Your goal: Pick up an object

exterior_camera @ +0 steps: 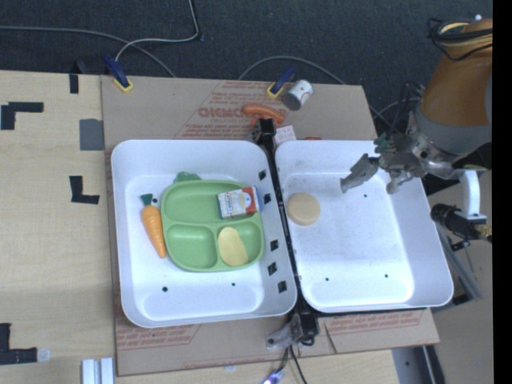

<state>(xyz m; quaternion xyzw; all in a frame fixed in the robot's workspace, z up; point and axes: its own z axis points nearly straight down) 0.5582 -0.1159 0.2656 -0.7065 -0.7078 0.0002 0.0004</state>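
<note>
Red print on cardboard sheet point(228, 112) far of bins, upside down, unreadable. Small carton point(237, 203) label too blurry.

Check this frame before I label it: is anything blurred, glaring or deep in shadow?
In the camera view the bins read bright white with little surface detail; the carrot, green tray and tan disc are sharp enough; shadows are soft; the gripper looks slightly smeared; the dark floor at the top is dim.
</note>
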